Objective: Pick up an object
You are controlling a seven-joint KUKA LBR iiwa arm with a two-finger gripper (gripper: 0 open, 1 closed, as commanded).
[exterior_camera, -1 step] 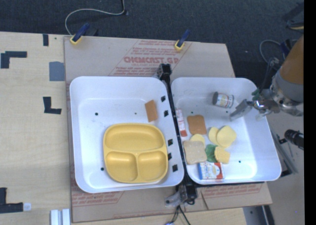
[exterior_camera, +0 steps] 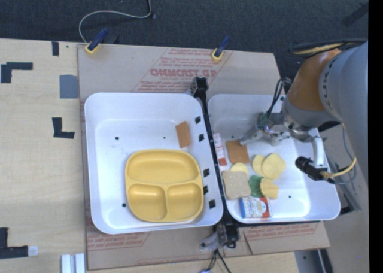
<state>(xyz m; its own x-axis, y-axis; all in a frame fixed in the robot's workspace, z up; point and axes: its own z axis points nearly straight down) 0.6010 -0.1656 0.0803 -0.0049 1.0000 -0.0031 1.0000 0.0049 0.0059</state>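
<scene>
Altogether the two white bins hold a small spread of play food and one dish. Inside the left bin point(exterior_camera: 96, 146) there are two things: one yellow divided plate point(exterior_camera: 164, 185) with three compartments, lying toward the near side, and one small tan cracker-like slab point(exterior_camera: 183, 135) lying apart from it near the far right corner.

Inside the right bin point(exterior_camera: 320, 203) the pieces cluster on its left half. I count one brown rectangular slice point(exterior_camera: 237, 152), one beige bread slice point(exterior_camera: 236, 184) just below it, three or so pale yellow round pieces point(exterior_camera: 270, 165) bunched together, one green piece point(exterior_camera: 256, 184) tucked between the bread and the yellow ones, one red, white and blue packet point(exterior_camera: 255, 208) at the near edge, and one narrow red and white strip point(exterior_camera: 219, 148) lying along the bin's left wall.

The arm point(exterior_camera: 335, 92) reaches in from the right, and its hand point(exterior_camera: 266, 128) sits low over the far part of the right bin, just beyond the brown slice. Whether its fingers are spread or closed I cannot tell, and nothing is visibly between them.

Both bins rest on a brown cardboard sheet point(exterior_camera: 173, 71) printed in red and held by two yellow and blue clamps point(exterior_camera: 93, 45) at its far edge, on a light wood table point(exterior_camera: 36, 164). Beyond lies dark carpet point(exterior_camera: 239, 2) with a thin cable point(exterior_camera: 119, 14) looping across it.
</scene>
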